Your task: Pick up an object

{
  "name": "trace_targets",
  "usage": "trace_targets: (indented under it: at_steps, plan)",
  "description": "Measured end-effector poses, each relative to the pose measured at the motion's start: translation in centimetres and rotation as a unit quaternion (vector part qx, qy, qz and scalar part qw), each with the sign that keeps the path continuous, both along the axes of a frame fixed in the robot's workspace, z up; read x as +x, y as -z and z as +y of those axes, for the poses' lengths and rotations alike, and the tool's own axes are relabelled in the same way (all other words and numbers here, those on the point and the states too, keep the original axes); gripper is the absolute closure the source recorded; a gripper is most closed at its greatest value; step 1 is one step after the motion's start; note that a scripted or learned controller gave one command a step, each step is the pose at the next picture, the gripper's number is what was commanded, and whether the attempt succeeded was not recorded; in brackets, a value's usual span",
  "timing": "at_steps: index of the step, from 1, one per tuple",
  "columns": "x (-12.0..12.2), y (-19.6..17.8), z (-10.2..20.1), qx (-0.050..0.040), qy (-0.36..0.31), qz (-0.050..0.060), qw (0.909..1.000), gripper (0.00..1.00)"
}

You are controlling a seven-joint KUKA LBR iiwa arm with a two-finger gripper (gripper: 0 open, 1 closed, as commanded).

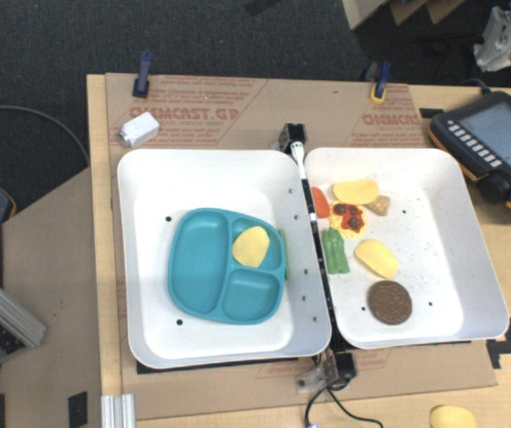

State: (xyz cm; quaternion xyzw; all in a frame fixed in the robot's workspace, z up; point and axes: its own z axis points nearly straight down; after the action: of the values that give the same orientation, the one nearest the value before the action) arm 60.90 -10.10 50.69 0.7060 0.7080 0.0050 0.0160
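Note:
The left bin (148,239) holds a teal divided plate (224,270); a yellow food piece (251,247) lies in its upper right compartment. Toy food lies along the left side of the right bin (442,239). A yellow slice (356,191) and a small tan piece (379,206) are at the top. An orange-red piece (320,203) lies against the bin's left wall, beside a red, yellow and dark item (350,218). Below them are a green stick (335,250), a yellow wedge (376,258) and a brown round cookie (389,301).
A dark handheld pendant (491,141) rests beyond the right bin's right edge. A small white block (139,129) sits on the board behind the left bin. Clamps (142,63) (380,83) grip the board's back edge. A yellow object (451,416) lies at the bottom right.

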Motion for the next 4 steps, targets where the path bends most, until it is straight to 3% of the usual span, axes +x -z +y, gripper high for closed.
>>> trace_targets:
  at_steps: [1, 2, 4]
  plan:
    - [-4.0, 12.6, 2.6, 0.0091, 0.002, 0.021, 0.9997, 1.00]
    - [-3.7, 10.9, 2.5, 0.0070, 0.001, 0.012, 0.9999, 1.00]
    - [-3.6, 8.8, 2.5, 0.0061, 0.001, 0.009, 0.9999, 1.00]
